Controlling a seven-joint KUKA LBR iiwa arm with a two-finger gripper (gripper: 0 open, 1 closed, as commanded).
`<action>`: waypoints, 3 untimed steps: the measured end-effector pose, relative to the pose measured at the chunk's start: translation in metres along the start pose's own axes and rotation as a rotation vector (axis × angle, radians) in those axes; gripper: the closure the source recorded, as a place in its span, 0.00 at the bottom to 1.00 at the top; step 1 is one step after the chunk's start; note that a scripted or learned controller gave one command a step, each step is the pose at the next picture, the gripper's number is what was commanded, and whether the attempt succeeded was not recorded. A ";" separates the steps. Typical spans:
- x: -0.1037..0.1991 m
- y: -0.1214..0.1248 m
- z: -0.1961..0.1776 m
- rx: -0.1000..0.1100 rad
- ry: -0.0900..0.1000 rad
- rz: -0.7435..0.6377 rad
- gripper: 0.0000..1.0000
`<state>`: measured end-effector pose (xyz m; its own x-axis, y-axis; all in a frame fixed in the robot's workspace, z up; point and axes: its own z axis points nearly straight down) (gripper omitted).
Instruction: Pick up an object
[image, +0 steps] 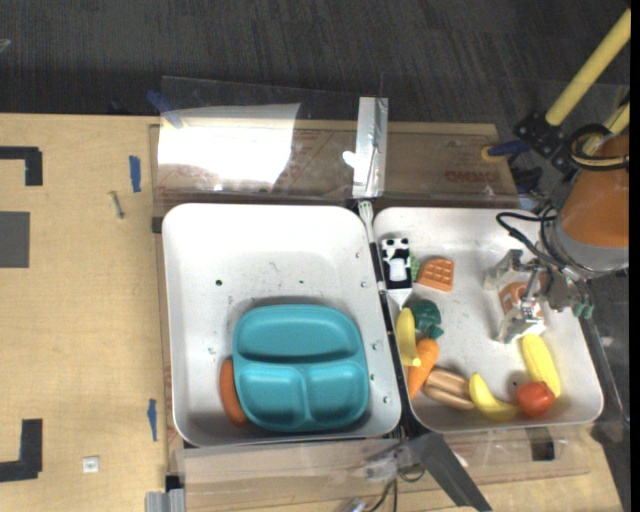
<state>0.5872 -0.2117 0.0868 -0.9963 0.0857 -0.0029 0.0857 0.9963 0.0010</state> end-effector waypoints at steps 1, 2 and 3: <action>0.018 0.007 -0.001 0.001 -0.001 0.207 0.00; 0.037 0.006 -0.001 0.000 -0.003 0.283 0.00; 0.012 -0.006 -0.001 -0.006 0.000 0.176 0.00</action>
<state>0.5750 -0.2169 0.0874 -0.9660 0.2587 -0.0021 0.2587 0.9659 0.0073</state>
